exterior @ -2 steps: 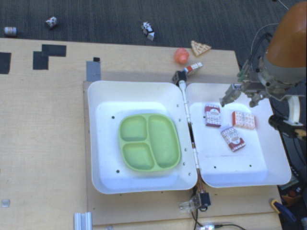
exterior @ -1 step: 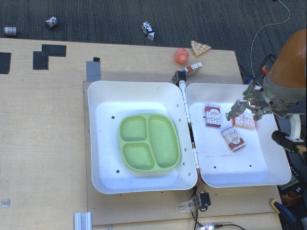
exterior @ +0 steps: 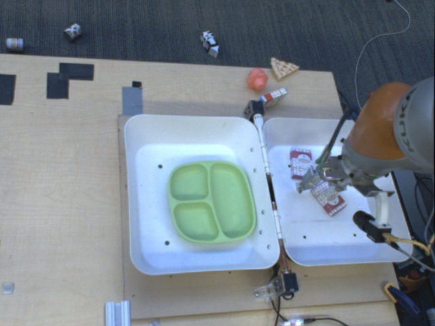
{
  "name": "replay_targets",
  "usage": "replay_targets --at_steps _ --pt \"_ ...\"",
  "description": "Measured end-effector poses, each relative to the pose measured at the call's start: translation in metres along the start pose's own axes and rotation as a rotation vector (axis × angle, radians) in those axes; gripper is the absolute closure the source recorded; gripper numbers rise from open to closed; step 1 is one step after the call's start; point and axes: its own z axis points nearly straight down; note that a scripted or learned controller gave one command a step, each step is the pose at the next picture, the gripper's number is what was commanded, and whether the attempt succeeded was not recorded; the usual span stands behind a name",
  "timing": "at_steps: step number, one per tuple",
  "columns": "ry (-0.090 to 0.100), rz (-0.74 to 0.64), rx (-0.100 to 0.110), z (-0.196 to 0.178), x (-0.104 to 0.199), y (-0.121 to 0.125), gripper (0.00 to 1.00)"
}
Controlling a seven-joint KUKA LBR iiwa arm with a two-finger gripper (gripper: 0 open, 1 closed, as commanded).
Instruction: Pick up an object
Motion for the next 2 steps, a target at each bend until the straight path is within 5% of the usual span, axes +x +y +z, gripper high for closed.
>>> replay_targets --at_steps 1,2 --pt "-0.003 0.0 -0.006 -0.012 -0.001 0.002 1.0" --pt "0.002 -0.002 0.009 0.003 -0.057 0.074 1.0"
